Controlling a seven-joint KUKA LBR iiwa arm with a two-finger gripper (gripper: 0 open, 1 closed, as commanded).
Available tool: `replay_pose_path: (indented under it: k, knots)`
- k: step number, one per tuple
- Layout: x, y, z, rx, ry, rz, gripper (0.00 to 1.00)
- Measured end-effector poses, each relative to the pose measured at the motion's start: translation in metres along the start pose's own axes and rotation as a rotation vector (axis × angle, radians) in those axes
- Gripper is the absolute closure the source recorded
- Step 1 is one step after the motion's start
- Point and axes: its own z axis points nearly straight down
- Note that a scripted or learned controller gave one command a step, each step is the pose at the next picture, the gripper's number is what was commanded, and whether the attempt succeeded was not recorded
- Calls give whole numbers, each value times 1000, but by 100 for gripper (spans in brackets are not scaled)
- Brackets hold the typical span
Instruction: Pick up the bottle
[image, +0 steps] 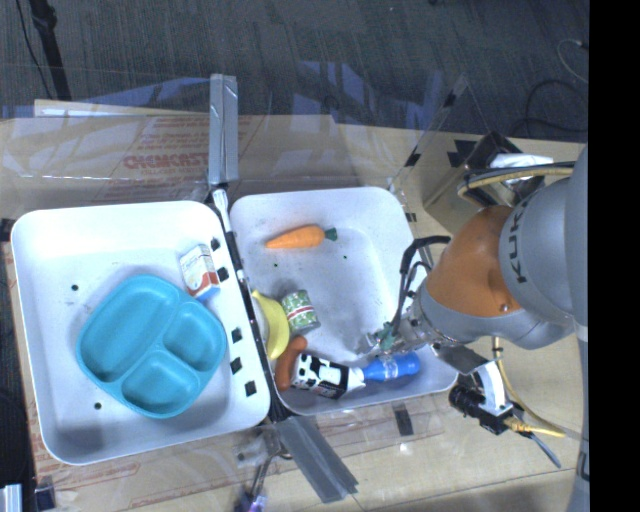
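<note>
The jaws sit low in the right bin (330, 205), near its front right corner, and whether they are spread or pressed together cannot be told: the gripper (388, 342) is a small dark cluster half hidden under the grey wrist and the orange band of the arm (480, 275).

The bottle (392, 369) lies on its side along the front wall of that bin, directly below the jaws and seemingly touching them at its upper edge; nothing shows it between them. It is blue, with its long axis running roughly parallel to the bin's front edge, rising slightly toward the right. Its rounded blue end points to the bin's right front corner; the other end meets a black-and-white patterned piece (325, 375) that reaches toward the bin's left front corner. Whether that piece belongs to the bottle is unclear.

Counted: one bottle. One carrot (296, 238) lies near the back of the right bin, its green tip to the right. One yellow piece (267, 322) rests against the left wall, one small green-labelled can (299, 310) beside it, and one reddish-brown piece (288, 361) just in front.

The left bin (60, 235) holds one blue divided plate (152, 345) in its middle and one small carton (198, 268) by its right wall. Both bins stand side by side on the table (120, 150).
</note>
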Motion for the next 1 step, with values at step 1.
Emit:
replay_pose_path:
  k: [1]
  knots:
    - [0,0,0,0,0,0,0]
